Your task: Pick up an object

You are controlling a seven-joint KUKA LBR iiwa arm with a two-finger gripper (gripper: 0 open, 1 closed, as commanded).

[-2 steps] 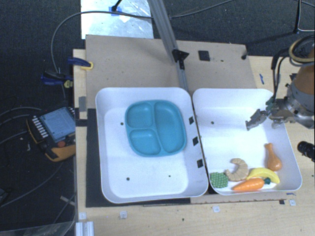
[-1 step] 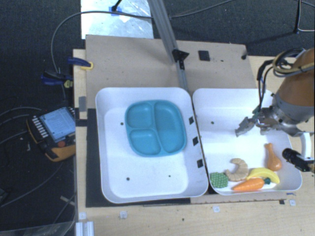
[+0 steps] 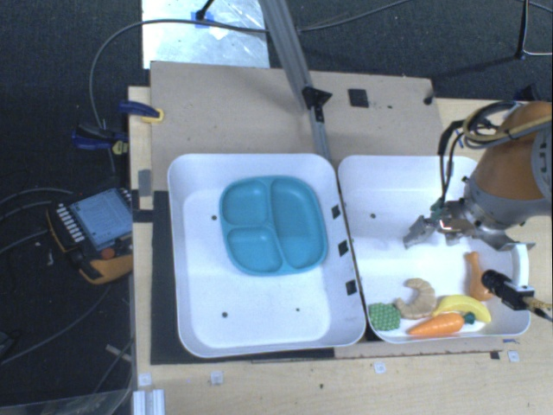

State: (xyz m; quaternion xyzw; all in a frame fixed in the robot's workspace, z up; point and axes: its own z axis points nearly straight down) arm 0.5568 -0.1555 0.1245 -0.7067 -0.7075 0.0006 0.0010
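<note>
Camera view gives you the whole bench [image 3: 285, 102], a tan board lying on dark carpet [image 3: 52, 24], with two shallow white bins side by side on it. You see the left bin [image 3: 259, 327] carrying a blue divided plate [image 3: 273, 224] toward its far edge, three compartments facing up. The right bin [image 3: 380, 188] holds the pickable things, all gathered along its near edge: a green piece [image 3: 385, 316] at the near left corner, a tan curved piece [image 3: 419, 296] just beside it, an orange carrot [image 3: 436, 324] lying against the near rim, a yellow banana [image 3: 465, 306] touching the carrot's right end, and a slim orange piece [image 3: 474, 272] standing off toward the right edge.

You find the arm [image 3: 510, 167] coming in over the right bin's right edge, orange band up top, grey wrist below. The gripper [image 3: 421, 231] sits low over the bin's middle floor, well apart from the pile, and its fingers look spread with nothing between them.

Around the bench, you have a blue-faced handheld unit [image 3: 97, 223] on the carpet off the left edge, cables looping nearby, clamps [image 3: 117, 124] at the far left corner, a bright sheet [image 3: 203, 20] beyond the far edge, and a grey pole [image 3: 289, 50] slanting down to the seam between the bins.
</note>
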